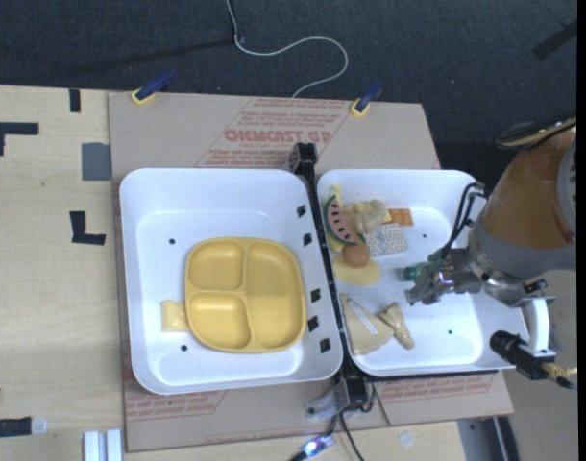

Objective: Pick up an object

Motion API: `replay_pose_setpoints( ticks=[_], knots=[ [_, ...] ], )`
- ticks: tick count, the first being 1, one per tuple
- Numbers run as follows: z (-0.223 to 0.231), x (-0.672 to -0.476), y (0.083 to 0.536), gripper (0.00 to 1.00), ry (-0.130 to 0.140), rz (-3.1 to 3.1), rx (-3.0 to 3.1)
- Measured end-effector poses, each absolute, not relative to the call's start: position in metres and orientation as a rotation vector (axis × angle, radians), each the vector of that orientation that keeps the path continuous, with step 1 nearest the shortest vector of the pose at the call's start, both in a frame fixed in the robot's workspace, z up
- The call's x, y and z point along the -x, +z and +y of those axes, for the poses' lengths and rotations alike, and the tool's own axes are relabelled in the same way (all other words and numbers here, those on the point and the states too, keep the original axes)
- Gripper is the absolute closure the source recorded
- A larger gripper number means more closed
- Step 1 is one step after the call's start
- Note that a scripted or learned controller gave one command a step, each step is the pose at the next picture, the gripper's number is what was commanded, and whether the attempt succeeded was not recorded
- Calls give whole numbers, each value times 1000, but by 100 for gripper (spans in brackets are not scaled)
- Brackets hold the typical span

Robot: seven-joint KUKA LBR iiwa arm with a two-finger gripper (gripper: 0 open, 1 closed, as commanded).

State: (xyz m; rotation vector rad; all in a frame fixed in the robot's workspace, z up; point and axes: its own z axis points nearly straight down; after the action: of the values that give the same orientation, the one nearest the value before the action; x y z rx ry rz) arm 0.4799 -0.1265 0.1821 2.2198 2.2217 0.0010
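Observation:
The right bin (437, 185) holds a cluster of toy food along its left side: a watermelon slice (339, 224), a pale lumpy piece (372, 212), an orange cracker (400, 217), a grey mesh piece (388, 242), a brown round piece (356, 254), a yellow disc (358, 274) and two beige wedges (394, 324) near the front. My gripper (420, 284) hangs over the middle of this bin, right of the food, its dark fingers pointing left. Nothing shows between them.
The left bin (139, 195) holds a yellow divided plate (245, 294) with a small yellow block (171, 315) at its left edge. Black clips (304, 157) join the bins at the centre wall. The arm's orange band (528, 195) looms over the right bin's right rim.

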Motion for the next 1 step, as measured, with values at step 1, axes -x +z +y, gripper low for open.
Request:
replay_pose_setpoints(
  ticks=[1],
  knots=[
    [-126, -480, 227, 100, 2, 2222, -2218]
  ],
)
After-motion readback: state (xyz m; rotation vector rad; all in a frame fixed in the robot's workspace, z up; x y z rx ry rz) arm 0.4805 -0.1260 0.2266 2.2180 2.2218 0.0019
